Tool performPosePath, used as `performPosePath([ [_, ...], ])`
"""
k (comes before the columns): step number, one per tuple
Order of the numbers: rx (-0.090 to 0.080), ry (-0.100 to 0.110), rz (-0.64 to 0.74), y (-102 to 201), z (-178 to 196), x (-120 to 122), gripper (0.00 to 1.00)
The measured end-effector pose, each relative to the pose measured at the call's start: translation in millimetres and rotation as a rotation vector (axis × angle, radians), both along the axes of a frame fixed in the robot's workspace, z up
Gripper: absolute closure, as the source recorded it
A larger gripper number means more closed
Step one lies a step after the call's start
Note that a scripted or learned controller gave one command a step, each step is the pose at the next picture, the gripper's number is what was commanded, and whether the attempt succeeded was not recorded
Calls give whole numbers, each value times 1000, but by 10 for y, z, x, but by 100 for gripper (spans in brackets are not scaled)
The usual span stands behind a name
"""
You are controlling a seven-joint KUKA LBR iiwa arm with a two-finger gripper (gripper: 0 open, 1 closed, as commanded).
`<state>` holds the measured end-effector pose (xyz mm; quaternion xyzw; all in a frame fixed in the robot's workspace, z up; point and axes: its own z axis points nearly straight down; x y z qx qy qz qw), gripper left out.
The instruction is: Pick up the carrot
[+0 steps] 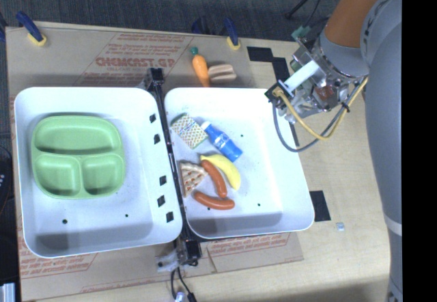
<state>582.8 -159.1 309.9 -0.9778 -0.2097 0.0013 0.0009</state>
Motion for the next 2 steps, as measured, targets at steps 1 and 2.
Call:
performPosePath([
  [1,1,5,-192,694,-723,-528,100],
  [2,0,5,-146,1480,-1126,-874,100],
])
